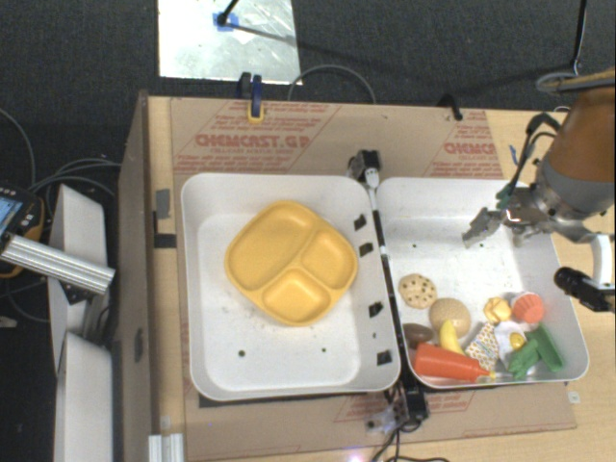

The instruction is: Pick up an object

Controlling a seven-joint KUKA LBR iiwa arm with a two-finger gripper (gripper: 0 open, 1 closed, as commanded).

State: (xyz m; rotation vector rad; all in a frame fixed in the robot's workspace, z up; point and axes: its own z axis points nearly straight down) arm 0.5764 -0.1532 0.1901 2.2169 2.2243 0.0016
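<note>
Jaws: mine (493, 221), hanging over the upper part of the right bin (433, 210), near its right wall. Two fingers show spread apart with nothing between them, so I read them as released.

Below me: bare white bin floor. No object under the fingertips here.

Targets: the toy food sits heaped in the near corner of the right bin, well apart from me. Cookie (417, 290) lies a little alone; bread roll (449, 315), banana (450, 336) and carrot (446, 362) crowd just beside it; green piece (534, 351) and orange-red piece (527, 308) are packed against the right wall.

Risk, empty close: if I drop straight down from here, I judge I clench on nothing.

Risk, clutter: pieces touch each other, so a finger may land on a neighbour and push the heap instead of straddling one item.

Risk, wall: things hugging the rim leave poor room for one finger.

Risk, flat cookie: low profile, likely to slip out.

Left bin (221, 354): holds a yellow divided plate (291, 261); not my concern on the tabletop (289, 133).
</note>
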